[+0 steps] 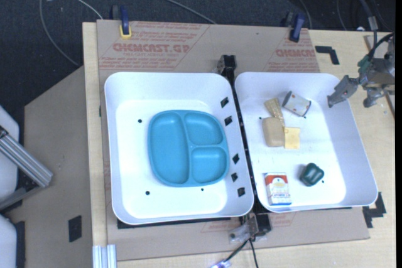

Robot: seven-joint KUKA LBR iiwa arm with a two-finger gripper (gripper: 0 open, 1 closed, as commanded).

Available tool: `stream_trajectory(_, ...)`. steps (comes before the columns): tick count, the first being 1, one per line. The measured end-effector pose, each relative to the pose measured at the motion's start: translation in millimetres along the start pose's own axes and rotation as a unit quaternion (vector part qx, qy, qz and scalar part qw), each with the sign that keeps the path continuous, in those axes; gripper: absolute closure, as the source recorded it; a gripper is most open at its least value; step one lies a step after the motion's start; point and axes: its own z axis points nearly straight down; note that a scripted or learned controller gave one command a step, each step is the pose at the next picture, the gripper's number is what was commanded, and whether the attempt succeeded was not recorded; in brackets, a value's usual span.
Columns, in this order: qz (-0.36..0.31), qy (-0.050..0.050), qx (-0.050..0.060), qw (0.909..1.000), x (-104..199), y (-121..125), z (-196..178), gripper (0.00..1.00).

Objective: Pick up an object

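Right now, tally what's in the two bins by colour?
Blue: 1, divided plate, left bin
Tan/yellow: 3 blocks, right bin
Grey: 1, small metallic item
Dark green: 1, rounded object
Red-and-white: 1, small box
Total: 7

The gripper [357, 92] hangs at the far right, its fingers [340, 91] spread apart. Nothing sits between them.

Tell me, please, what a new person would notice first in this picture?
The big blue divided plate in the middle of the left bin catches the eye first. Next come the small things in the right bin: tan blocks, a dark green object and a small red-and-white box. The gripper sits at that bin's far right edge.
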Motion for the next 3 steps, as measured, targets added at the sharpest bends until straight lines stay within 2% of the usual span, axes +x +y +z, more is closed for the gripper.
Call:
stream_trajectory(1,-0.001,-0.001,-0.005,1.0000,0,2,-5,0.00)
stream_trajectory(2,-0.001,0.000,-0.003,1.0000,1,-1,37,0.00)
stream_trajectory(3,-0.001,0.000,-0.002,1.0000,-3,0,99,0.00)
